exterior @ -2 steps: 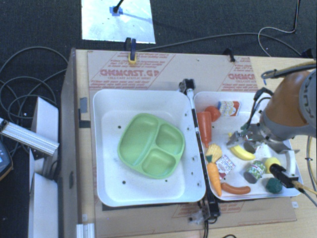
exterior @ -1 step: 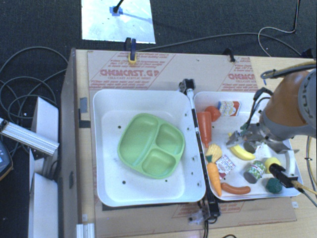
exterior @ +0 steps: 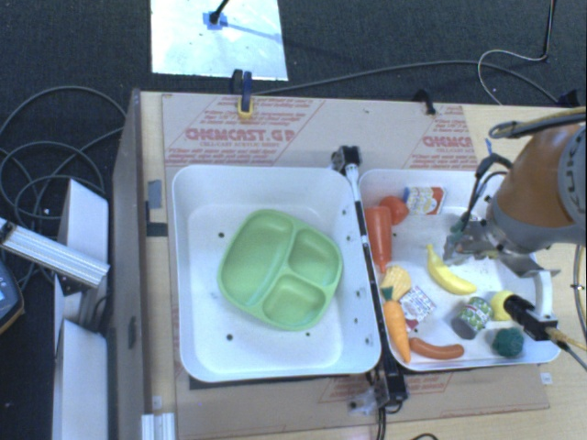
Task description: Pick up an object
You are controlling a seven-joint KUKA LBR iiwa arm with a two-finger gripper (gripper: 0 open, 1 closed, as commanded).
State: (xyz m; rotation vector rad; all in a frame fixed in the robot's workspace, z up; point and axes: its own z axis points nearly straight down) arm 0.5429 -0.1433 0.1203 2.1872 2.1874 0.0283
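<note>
The big brown board (exterior: 303, 131) under the two white bins has red letters printed on it. On the left part, above the left bin, the biggest line reads "CHEMCAST G.P", with rows of smaller red words above and below it that are too tiny to read. On the right part, the same kind of red print runs slanted, and it is partly cut off. The small white packet (exterior: 423, 199) and the little can (exterior: 473, 316) have labels, but their words are too blurry to read.
</note>
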